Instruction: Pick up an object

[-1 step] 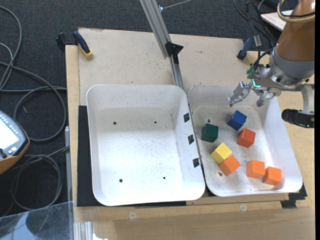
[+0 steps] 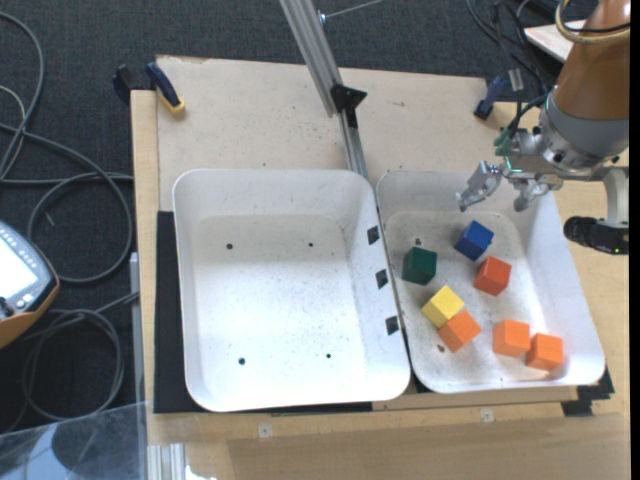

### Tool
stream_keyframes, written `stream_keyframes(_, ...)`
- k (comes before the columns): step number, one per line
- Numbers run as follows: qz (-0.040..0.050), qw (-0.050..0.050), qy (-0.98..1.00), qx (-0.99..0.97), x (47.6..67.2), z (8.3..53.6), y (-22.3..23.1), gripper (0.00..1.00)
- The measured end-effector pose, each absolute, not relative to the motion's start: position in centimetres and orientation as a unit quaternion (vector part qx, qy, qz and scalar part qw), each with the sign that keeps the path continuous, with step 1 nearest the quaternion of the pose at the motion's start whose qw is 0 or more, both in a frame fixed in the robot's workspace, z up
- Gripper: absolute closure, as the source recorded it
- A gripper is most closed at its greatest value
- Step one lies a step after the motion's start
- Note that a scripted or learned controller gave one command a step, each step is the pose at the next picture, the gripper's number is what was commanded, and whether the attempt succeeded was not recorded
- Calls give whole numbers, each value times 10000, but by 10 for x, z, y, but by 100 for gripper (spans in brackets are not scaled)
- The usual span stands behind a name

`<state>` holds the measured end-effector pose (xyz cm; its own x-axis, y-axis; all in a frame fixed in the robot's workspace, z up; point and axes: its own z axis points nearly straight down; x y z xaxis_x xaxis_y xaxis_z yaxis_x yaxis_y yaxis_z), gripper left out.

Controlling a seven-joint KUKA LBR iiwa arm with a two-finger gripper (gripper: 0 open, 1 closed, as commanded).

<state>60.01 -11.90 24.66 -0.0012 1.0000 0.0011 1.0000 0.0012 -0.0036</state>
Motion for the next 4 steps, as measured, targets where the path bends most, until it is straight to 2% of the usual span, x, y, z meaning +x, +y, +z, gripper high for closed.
stream_keyframes(1,27,36,-7070,-7072,603,198,-126,0)
stream_keyframes(2,32,48,-7069,-7073,595,136,-131,0)
stream_keyframes(3,-28,-65,-7071,-7071,601,116,-133,0)
stream_keyframes(4,-34,-75,-7076,-7065,602,125,-133,100)
